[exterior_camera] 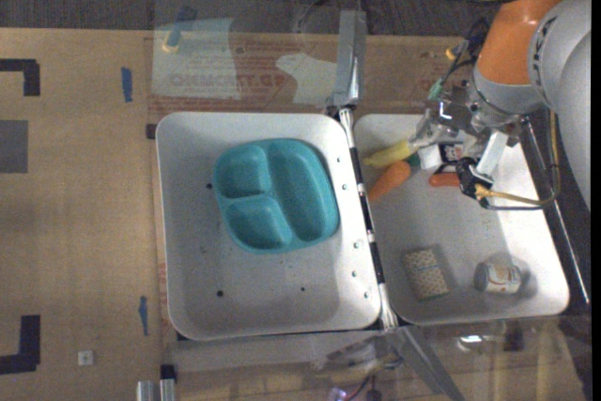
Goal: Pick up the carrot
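The orange carrot (390,180) lies slanted at the upper left of the right bin (535,244), close to the wall between the two bins. A yellow banana-like piece (388,153) rests just above it. My gripper (439,146) hangs low over the top of the right bin, just right of the carrot's thick end and the yellow piece. The grey arm with its orange band (512,47) reaches in from the upper right. Nothing can be seen held in the gripper.
A teal divided plate (275,193) lies in the left bin (188,277). The right bin also holds a small red-orange item (444,180) under the gripper, a tan patterned square (425,272) and a small can (496,276) on its side. Cables trail near the wrist.
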Controlling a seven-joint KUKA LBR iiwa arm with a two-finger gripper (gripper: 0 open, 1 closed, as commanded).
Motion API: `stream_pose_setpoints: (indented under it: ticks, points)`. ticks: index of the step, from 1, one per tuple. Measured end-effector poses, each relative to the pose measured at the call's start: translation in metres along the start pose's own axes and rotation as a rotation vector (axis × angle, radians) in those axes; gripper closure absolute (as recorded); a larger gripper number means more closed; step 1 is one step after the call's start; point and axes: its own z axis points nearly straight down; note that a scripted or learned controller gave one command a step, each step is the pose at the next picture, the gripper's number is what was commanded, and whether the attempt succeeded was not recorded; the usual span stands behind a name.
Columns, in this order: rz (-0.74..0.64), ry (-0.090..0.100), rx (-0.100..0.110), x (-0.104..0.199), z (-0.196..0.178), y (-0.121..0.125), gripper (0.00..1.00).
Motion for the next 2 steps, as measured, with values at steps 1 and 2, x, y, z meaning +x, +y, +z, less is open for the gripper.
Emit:
stream_pose_setpoints:
  ticks: [1, 2]
  points:
    - [-0.038, 0.002, -0.036, 0.02, 0.04, -0.024, 0.0]
    - [0.285, 0.003, -0.005, -0.021, 0.054, -0.079, 0.0]
